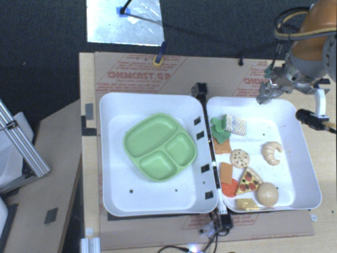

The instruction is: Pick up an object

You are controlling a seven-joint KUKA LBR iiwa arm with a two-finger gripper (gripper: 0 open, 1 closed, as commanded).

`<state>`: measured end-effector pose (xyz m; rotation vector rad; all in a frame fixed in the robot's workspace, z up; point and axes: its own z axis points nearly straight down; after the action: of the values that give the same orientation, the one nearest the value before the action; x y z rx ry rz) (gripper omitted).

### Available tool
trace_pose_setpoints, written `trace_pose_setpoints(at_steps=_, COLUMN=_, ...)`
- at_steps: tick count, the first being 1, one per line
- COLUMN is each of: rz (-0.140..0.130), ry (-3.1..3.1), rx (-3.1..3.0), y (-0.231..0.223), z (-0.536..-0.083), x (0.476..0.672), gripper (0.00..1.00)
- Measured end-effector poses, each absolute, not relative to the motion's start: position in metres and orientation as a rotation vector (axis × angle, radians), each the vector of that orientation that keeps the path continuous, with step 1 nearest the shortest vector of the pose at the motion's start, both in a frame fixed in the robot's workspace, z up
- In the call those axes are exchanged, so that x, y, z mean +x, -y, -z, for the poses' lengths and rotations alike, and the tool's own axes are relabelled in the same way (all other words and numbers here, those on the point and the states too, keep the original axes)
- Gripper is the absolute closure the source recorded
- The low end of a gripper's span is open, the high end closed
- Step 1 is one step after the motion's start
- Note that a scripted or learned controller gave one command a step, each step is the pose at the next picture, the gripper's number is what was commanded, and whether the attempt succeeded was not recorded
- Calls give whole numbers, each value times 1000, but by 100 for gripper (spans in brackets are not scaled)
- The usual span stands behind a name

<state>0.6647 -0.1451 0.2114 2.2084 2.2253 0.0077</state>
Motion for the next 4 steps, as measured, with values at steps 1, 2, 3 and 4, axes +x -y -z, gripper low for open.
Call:
trace_pose_setpoints(at_steps=1, rz=-4, ry=-2227, rx=2211, y=145, z=-226, x=666, gripper=100)
trace_pose_setpoints(at_steps=2, rz=0, ry=-2232, rx=2213, y=108, z=-232, x=625, gripper=100)
trace_pose_setpoints(at_steps=3, rz=-2, ry=-2234, rx=2212, y=56, z=-231, x=599, gripper=100)
trace_pose_setpoints(at_steps=4, rz=-1, ry=-2233, rx=2213, y=14, z=-237, x=567, gripper=100)
